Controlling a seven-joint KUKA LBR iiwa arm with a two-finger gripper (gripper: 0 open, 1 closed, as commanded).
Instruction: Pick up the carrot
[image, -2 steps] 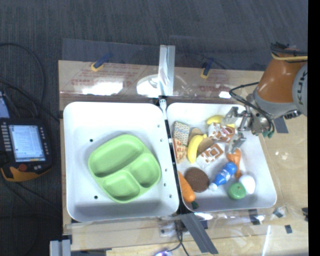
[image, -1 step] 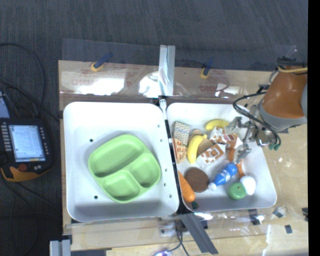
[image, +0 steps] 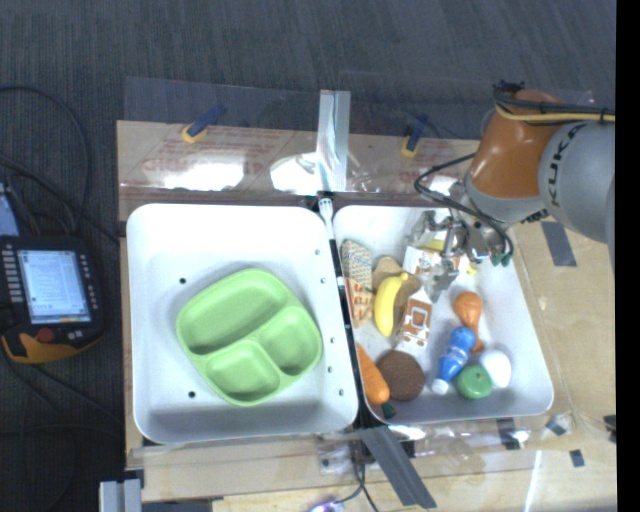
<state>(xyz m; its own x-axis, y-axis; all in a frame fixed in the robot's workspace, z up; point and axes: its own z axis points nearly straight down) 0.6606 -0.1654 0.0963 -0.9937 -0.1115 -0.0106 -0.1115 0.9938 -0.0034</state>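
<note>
The carrot (image: 373, 379) is a short orange cone lying at the front left of the right bin (image: 530, 345), against the wall between the two bins and next to a round brown disc (image: 402, 374). My gripper (image: 456, 244) hangs over the back right part of that bin, above a small white and orange carton (image: 430, 262). It is well apart from the carrot, which lies toward the front left of it. Nothing can be seen held in it.
The right bin is crowded: a banana (image: 385, 303), a printed box (image: 418, 320), an orange egg-shaped item (image: 467, 307), a blue bottle (image: 456, 352), a green apple (image: 475, 383), a white ball (image: 498, 367). A green divided plate (image: 250, 335) lies in the left bin (image: 160, 250).
</note>
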